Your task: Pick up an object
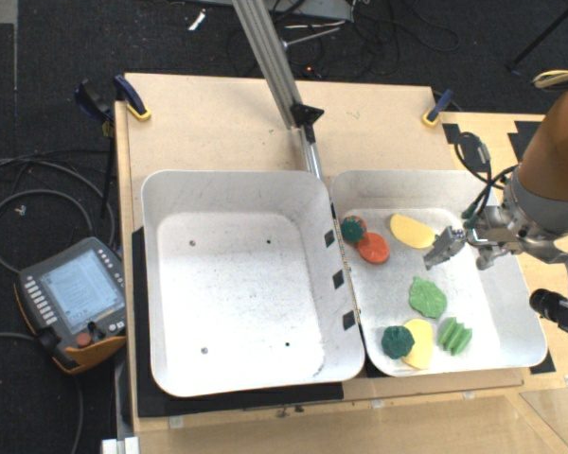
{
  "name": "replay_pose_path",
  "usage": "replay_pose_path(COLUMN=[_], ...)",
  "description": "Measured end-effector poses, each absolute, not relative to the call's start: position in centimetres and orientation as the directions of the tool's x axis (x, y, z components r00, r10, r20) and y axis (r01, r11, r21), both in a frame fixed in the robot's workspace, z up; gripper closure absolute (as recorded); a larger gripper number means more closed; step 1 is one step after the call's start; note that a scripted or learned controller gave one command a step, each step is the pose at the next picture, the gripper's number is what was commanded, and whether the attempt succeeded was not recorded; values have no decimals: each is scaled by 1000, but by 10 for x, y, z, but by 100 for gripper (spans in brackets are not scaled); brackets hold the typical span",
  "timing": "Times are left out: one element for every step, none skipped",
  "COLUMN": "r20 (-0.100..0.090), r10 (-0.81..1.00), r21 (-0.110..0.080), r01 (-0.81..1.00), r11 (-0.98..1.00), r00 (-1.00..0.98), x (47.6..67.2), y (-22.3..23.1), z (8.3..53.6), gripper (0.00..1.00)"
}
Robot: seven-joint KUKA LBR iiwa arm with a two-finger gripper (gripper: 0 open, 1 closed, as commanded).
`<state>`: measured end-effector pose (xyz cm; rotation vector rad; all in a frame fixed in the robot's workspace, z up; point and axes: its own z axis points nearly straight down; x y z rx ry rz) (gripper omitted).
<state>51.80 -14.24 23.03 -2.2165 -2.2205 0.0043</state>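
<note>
Nearest the camera, 2 toys, a dark green (pixel 396 340) and a yellow (pixel 418 343), touch in the right bin (pixel 525 291), so I'd lower the pincer (pixel 445 247), whose opening I cannot tell, squarely over the freer light green lump (pixel 427 298).

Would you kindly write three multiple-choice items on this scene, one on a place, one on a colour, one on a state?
1. Where do the objects lie?
A. right bin
B. left bin
C. bare bench

2. What colour is the object nearest the gripper?
A. blue
B. yellow
C. black

3. How does the gripper stand?
A. resting in the left bin
B. parked off the bench
C. above the right bin, gripping nothing visible

Answers:
1 A, all toys sit in the right bin.
2 B, the yellow piece lies beside the gripper.
3 C, no object shows between its fingers.
</note>
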Motion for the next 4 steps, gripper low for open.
replay_pose_path(r20=[0,2,2,-2], r10=[1000,1000,1000,1000], r21=[-1,-7,-7,4], r01=[1000,1000,1000,1000], r11=[0,-1,-2,-1], r00=[0,1,2,1], x=[519,520,515,516], y=[-142,-142,-139,-139], z=[232,168,105,98], gripper=[0,0,0,0])
